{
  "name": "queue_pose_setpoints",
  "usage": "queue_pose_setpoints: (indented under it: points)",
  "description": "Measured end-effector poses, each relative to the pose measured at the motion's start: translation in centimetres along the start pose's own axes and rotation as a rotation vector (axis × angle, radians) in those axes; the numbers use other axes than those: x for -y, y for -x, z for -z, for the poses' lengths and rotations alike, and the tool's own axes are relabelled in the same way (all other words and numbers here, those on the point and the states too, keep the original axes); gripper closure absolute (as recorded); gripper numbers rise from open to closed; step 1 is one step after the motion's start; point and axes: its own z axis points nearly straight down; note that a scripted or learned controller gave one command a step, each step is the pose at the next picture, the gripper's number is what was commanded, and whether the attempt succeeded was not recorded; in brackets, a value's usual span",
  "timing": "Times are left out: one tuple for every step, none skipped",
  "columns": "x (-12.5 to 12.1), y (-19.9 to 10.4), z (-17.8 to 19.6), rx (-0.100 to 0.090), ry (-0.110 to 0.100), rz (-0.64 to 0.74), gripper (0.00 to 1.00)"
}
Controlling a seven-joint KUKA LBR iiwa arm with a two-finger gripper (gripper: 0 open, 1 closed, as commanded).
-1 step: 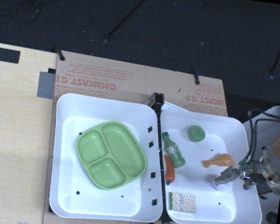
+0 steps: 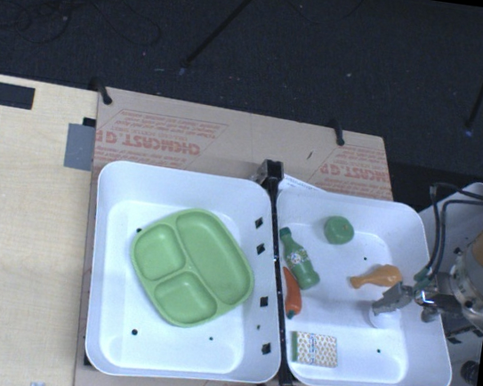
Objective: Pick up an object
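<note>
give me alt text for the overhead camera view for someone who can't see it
A robot gripper reaches from the right into the right-hand white bin, beside an orange chicken-leg toy. That bin also holds a green bottle, an orange carrot-like toy, a green round object and a patterned packet. The left bin holds a green divided plate.

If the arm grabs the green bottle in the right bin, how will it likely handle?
The green bottle lies on its side against the divider, so it may roll if nudged. It looks like smooth plastic: probably light and somewhat slippery.
</note>
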Motion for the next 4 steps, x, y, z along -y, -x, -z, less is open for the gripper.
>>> queue_pose_setpoints:
  points:
    - [-0.4,-0.7,-6.1,-0.002,-0.005,0.002,0.00]
    - [-0.7,-0.7,-10.6,-0.002,-0.003,0.001,0.00]
    - [-0.7,-0.8,-12.6,0.000,0.000,0.000,0.00]
    - [-0.7,-0.6,-11.4,0.003,0.002,-0.006,1.00]
